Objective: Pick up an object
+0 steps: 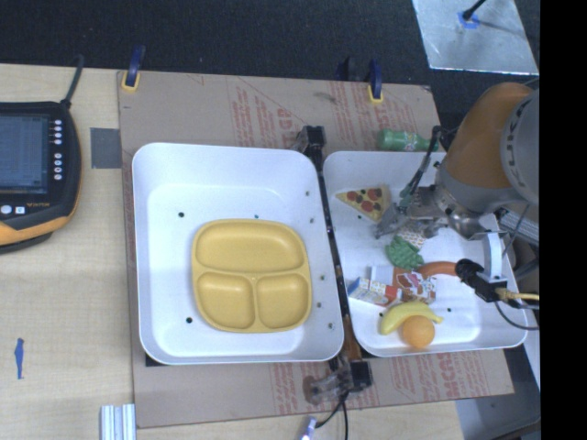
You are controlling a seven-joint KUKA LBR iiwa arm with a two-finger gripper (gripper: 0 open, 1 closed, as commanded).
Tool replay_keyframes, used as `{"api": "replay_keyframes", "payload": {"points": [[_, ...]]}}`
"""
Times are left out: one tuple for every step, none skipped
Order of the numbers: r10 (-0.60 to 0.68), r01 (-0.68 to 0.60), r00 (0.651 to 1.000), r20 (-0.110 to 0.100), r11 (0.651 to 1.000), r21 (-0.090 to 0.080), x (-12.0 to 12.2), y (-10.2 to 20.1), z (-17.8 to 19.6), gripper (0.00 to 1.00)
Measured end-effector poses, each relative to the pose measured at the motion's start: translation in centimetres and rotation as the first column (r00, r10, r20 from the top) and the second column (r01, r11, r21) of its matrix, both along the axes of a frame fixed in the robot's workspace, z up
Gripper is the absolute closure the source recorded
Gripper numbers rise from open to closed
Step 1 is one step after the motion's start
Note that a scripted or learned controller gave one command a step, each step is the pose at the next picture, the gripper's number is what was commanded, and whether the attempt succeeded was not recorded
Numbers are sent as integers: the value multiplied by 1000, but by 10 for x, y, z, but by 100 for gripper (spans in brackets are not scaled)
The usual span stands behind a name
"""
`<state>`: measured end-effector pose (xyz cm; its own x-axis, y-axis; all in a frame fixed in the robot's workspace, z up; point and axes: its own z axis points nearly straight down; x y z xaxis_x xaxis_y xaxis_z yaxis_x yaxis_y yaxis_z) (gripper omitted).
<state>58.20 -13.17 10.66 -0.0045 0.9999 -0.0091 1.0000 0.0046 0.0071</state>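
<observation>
Pizza slice (363, 201) lies just left of our gripper (404, 220), pointing toward it. Green toy (404, 251) sits just below. We cannot tell the gripper's state.

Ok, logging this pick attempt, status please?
Claw low in right bin, over green toy. Nothing seen held. Pizza slice, banana, orange close by.

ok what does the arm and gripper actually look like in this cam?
The arm is grey, with rounded housings and a broad orange band above the wrist. The gripper below is dark grey metal, a small angular assembly ending in thin fingers. Thin dark cables run along the wrist, and a black connector with an orange tip sits beside it.
</observation>
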Motion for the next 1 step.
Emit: {"api": "replay_keyframes", "payload": {"points": [[-2,2,1000,4,1000,1,-24,17,-11,0]]}}
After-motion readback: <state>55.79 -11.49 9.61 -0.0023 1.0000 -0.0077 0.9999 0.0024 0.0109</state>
